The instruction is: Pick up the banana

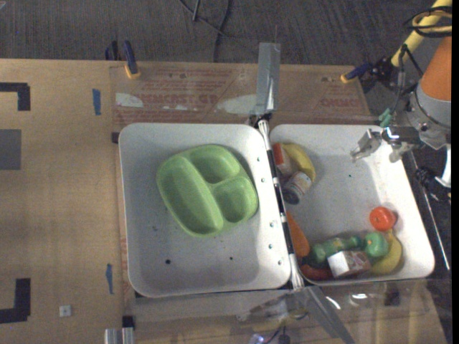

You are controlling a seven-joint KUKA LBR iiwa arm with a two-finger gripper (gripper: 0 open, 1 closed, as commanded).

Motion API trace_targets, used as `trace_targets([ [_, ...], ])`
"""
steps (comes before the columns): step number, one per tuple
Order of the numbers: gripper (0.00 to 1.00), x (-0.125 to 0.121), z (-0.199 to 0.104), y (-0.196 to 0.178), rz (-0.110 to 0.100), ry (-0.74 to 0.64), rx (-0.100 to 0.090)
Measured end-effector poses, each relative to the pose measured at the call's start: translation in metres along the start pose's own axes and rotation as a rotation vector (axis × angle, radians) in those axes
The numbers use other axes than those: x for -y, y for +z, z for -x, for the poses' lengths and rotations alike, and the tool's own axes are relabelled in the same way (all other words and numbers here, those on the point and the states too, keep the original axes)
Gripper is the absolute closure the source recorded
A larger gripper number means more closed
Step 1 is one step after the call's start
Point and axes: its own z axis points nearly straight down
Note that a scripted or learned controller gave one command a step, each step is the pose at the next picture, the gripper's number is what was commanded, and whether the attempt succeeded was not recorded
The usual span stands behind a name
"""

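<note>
Gripper (pixel 378 145) is hovering with fingers spread, holding nothing, over right bin's (pixel 423 258) far right corner. Green plate (pixel 207 189) is sitting in left bin (pixel 136 213). Banana (pixel 300 160) is lying against right bin's left wall.

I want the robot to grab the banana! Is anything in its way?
Nothing visible lies between the gripper and the banana, just bare bin floor. A small jar and a bottle crowd the banana's far side.
</note>
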Motion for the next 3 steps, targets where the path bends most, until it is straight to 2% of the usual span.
trace_targets([
  [1,0.00,-0.068,-0.034,0.043,0.004,-0.101,0.002],
  [2,0.00,-0.067,-0.073,0.079,0.001,-0.265,0.001],
  [3,0.00,-0.062,-0.086,0.033,0.005,-0.127,0.002],
])
